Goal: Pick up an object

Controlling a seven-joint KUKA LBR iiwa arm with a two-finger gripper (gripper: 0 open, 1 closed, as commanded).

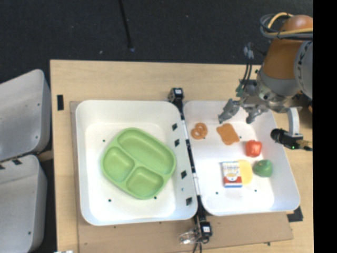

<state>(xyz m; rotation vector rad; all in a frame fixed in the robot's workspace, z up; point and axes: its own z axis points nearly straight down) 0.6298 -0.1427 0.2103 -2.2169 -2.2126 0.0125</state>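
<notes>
Camera view shows our gripper (241,111) hanging over the far end of the right bin (284,194), fingers spread apart with nothing between them. We judge the orange-brown piece (228,134), lying just below and slightly left of the fingertips, the nearest pick. That bin also holds a pretzel (199,131), red piece (253,148), green piece (263,168) and small carton (231,174); the left bin (87,204) holds a green divided plate (138,163).

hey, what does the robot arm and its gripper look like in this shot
The arm is grey with a wide orange band above the wrist, and pale cables loop over its top. The gripper is grey metal with two thin fingers.
</notes>
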